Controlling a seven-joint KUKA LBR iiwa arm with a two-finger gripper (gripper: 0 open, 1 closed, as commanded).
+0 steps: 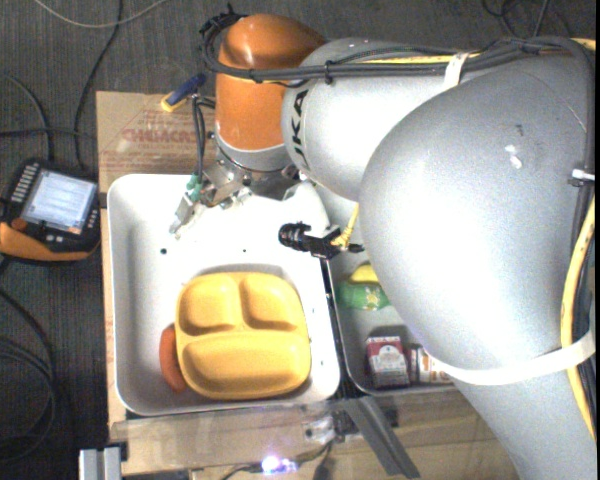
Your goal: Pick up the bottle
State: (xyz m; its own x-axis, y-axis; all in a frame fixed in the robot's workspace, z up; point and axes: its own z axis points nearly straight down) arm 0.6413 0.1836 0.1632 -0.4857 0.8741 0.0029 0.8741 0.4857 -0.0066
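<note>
Two shallow white plastic bins [130, 268] are carried side by side on the worktop, and the yellow sectioned plastic tray [243, 334] in the left one serves as landmark. Above that tray, over bare bin floor, the pincer [185, 213] is seen with nothing between its fingers; whether it is spread or pressed together cannot be told. The likeliest bottle, a yellow-green rounded plastic object [364, 293], is seen right of the tray in the other bin, partly hidden by the arm. The pincer should be carried across the dividing rims, aligned above the bottle and lowered straight, well clear of the red carton [387, 359] beside it.
</note>
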